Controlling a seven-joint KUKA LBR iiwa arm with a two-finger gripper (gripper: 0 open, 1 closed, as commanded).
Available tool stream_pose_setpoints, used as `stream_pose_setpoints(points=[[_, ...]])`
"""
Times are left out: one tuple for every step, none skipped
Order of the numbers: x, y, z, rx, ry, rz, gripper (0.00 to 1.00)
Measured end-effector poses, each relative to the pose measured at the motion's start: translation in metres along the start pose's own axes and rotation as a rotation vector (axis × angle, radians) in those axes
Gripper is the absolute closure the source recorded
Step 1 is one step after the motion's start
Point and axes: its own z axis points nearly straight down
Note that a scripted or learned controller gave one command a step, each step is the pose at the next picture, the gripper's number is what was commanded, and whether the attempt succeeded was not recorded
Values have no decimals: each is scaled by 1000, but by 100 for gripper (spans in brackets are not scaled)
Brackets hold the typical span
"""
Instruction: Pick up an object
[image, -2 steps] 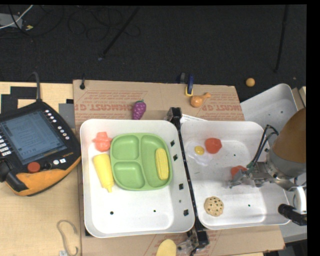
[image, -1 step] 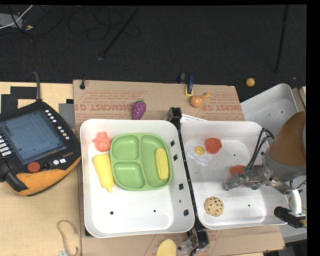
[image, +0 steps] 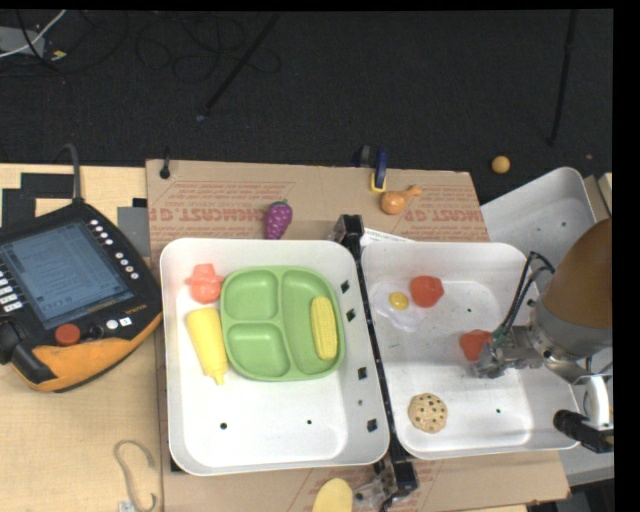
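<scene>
**Gripper at the red piece, right bin**

The red piece (image: 474, 345) lies on the floor of the right bin (image: 450, 440), toward its right side. The gripper (image: 490, 362) sits low just beside it, touching or nearly so; whether it is open, closed or gripping cannot be told. This placement suggests a grasp attempt on that piece. A second red piece (image: 427, 290), a yellow piece (image: 399, 300) and a cookie (image: 428, 411) lie apart, leaving approach room.
</scene>
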Motion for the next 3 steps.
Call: stream_pose_setpoints(points=[[1,-1,-42,-3,-3,-4,100],[-11,-2,-90,-4,-4,0,100],[-12,-2,-132,-4,-3,-5,100]])
